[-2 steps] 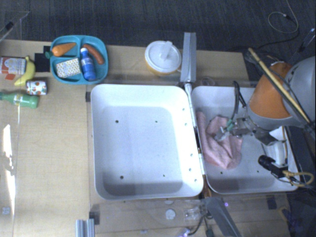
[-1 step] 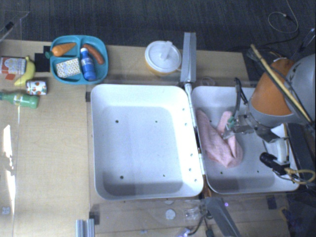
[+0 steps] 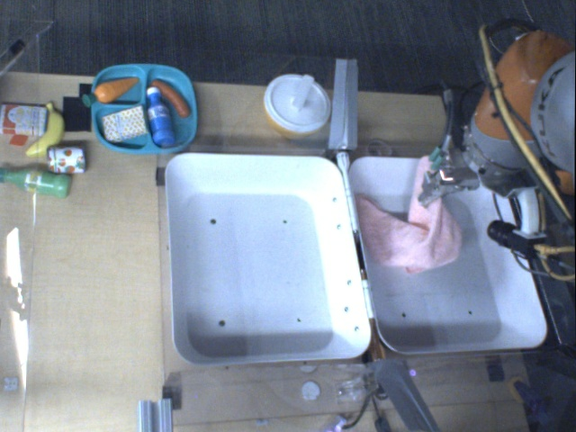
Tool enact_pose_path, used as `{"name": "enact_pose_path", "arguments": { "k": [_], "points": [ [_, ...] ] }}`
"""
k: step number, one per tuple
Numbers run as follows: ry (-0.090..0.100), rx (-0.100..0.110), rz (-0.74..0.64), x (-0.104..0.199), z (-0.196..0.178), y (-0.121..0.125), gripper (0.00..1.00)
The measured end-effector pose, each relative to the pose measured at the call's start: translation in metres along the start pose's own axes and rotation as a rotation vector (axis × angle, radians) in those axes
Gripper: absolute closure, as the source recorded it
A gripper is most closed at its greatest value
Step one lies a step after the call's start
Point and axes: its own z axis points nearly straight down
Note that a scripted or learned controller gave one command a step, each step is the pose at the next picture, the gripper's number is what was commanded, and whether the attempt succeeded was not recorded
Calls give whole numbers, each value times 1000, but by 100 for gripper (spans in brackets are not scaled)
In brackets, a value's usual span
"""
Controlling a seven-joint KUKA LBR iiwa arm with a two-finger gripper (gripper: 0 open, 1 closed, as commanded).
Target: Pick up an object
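Observation:
A pink cloth (image 3: pixel 409 239) lies in the right bin (image 3: pixel 468 327), toward its upper left part. One corner of it is pulled up into a narrow peak at the bin's far side. My gripper (image 3: pixel 437 178) reaches in from the right and sits right at that peak, fingers shut on the raised fold of cloth. The rest of the cloth still drapes on the bin floor.
The left bin (image 3: pixel 261 331) sits beside it, with a metal divider (image 3: pixel 343 106) behind the seam. On the bench behind stand a white lidded cup (image 3: pixel 297 103) and a blue divided plate (image 3: pixel 144 108) with toy food. A banana (image 3: pixel 49 131), can (image 3: pixel 66 159) and green bottle (image 3: pixel 36 182) lie far left.

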Motion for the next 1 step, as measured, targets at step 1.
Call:
{"name": "enact_pose_path", "arguments": {
  "k": [1],
  "points": [
    [-1, -1, -201, -9, -20, 52, 100]
  ]
}}
